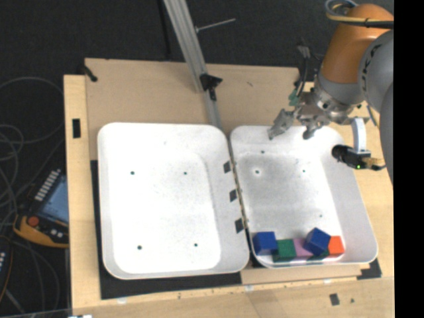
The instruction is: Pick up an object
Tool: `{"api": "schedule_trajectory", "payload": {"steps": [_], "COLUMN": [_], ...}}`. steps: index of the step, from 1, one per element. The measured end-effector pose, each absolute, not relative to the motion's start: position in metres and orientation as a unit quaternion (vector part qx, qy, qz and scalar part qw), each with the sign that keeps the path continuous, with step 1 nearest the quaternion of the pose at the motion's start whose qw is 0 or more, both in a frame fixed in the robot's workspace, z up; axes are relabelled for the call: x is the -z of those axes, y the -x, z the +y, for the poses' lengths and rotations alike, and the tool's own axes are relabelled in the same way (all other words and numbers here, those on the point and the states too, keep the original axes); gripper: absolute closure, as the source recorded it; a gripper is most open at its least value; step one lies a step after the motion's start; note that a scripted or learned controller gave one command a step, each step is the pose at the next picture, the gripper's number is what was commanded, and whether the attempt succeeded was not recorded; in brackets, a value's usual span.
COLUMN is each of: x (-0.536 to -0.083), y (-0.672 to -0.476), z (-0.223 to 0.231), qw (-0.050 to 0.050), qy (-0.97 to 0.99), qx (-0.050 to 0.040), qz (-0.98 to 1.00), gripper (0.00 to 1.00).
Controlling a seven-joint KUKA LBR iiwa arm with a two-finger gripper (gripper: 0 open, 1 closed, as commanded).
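Item: gripper, fingers spread apart, nothing between them, above the far rim of the right bin. Targets: 2 blue blocks, green block, orange block, clustered at the bin's near edge, well apart from the fingers, toward the camera.

Blocks in right bin's near end

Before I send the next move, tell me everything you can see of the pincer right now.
The pincer hangs from the grey wrist below the arm's orange band, over the far rim of the right bin. Two dark grey metal-looking fingers splay apart and point down and leftward. Nothing sits between them and they seem to touch nothing. The coloured blocks, such as the blue block, lie clustered at the bin's near edge, well away from it.
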State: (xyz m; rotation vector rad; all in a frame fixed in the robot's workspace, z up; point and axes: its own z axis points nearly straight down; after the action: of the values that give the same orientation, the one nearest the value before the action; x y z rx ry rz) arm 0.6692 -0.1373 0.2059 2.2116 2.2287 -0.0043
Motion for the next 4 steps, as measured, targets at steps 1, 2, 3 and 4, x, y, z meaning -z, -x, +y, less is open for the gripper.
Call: {"api": "schedule_trajectory", "payload": {"steps": [1,2,3,4], "x": [-0.255,-0.157,-0.094,-0.143], "y": [-0.656,-0.612,-0.654,-0.593], "z": [-0.081,-0.129,-0.142,-0.14], "qw": [0.002,-0.003,0.0,0.002], "qy": [-0.705,-0.709,-0.706,-0.708], "qx": [-0.0021,0.0039,0.0014,0.0], "qz": [0.71,0.705,0.708,0.706], "gripper": [0.0,0.0,0.0,0.0]}}
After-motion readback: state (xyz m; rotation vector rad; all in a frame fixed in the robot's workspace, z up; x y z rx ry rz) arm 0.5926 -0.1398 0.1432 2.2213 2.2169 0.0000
